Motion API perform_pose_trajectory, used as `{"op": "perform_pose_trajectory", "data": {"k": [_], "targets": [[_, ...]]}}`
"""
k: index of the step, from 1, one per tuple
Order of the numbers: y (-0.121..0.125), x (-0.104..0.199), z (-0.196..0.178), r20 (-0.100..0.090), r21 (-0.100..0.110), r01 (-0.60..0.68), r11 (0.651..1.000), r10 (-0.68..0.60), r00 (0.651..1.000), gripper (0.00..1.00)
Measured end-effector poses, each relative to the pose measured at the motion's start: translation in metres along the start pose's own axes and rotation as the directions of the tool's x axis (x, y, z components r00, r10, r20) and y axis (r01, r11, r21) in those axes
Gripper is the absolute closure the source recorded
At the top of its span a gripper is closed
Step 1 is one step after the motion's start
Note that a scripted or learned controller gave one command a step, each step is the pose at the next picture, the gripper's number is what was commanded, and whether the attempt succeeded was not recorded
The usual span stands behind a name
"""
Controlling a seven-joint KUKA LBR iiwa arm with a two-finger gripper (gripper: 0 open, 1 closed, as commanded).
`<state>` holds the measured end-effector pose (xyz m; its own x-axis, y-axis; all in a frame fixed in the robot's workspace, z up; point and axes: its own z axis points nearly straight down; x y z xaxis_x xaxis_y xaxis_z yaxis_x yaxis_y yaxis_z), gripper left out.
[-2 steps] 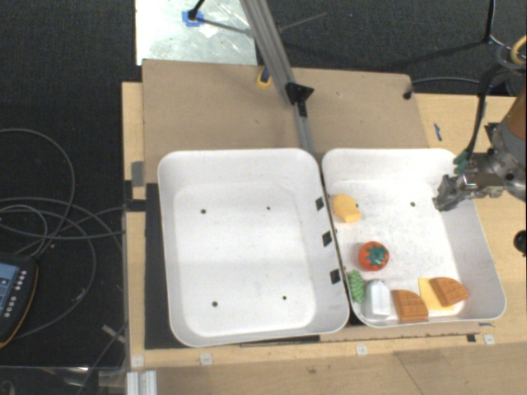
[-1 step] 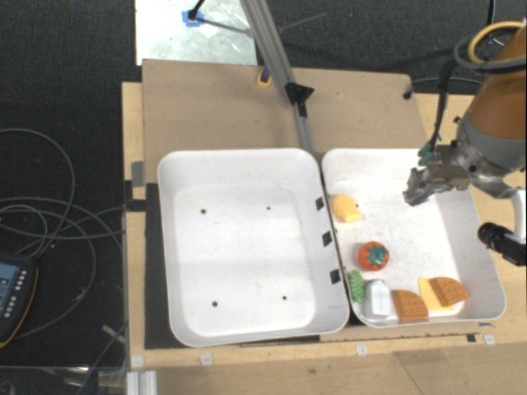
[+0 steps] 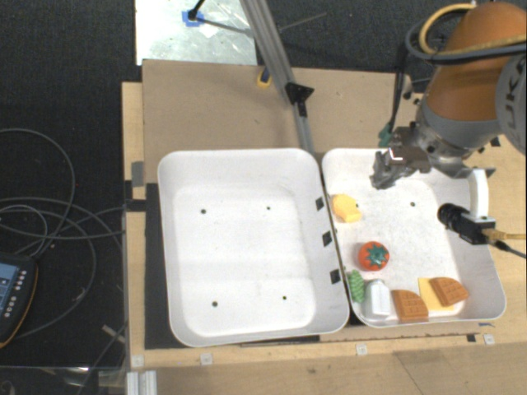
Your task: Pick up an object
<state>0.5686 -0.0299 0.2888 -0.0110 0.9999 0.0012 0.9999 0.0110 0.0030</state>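
Above the right bin (image 3: 494, 299), the gripper (image 3: 384, 174) is seen with nothing visibly held, its state impossible to tell, while a yellow object (image 3: 347, 208) and tomato (image 3: 372, 256) are seen lying below.

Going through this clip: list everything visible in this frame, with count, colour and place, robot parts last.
left bin: 1, white, left half of the bench
right bin: 1, white, right half, touching the left bin
yellow toy: 1, yellow, right bin, by its left wall
tomato: 1, red with green top, right bin, below the yellow toy
green piece: 1, green, right bin, near left corner
silver can: 1, grey-silver, beside the green piece
waffle pieces: 2, orange-brown, right bin's near edge
yellow block: 1, yellow, under the right waffle
tripod leg: 1, grey, above the bins
handheld pendant: 1, dark, floor at left
arm: 1, grey and orange, from the right
gripper: 1, dark, over the right bin's far part
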Motion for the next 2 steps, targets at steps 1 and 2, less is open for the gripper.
{"op": "perform_pose_trajectory", "data": {"k": [1,2], "targets": [[0.024,0.056,0.020,-0.001,0.002,0.000,1.000,0.000,1.000,1.00],[0.040,0.108,0.039,-0.001,0.002,-0.001,1.000,0.001,1.000,1.00]]}}
